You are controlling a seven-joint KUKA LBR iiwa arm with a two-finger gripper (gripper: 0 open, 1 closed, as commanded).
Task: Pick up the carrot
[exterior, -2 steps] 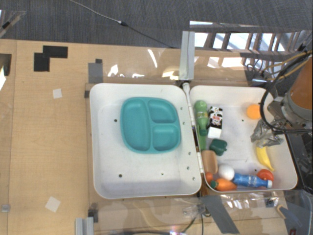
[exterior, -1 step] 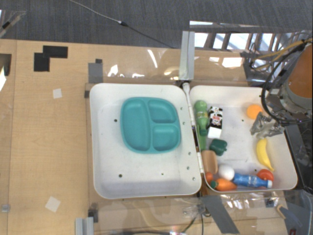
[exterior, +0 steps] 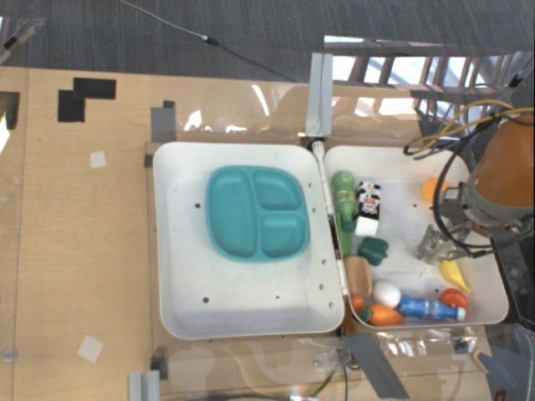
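The carrot is lying at the right bin's near edge, touching a white egg; it is looking light, stiff and smooth, so gripping across its thick middle seems best. The gripper is hovering in that bin, well apart from the carrot, and whether its jaws are parted I cannot tell.

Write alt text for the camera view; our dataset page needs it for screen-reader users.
A grey robot arm reaches from the right into the right bin, its end effector above a banana, while the carrot lies at the front edge beside an egg and a blue bottle. The left bin holds a teal divided plate.
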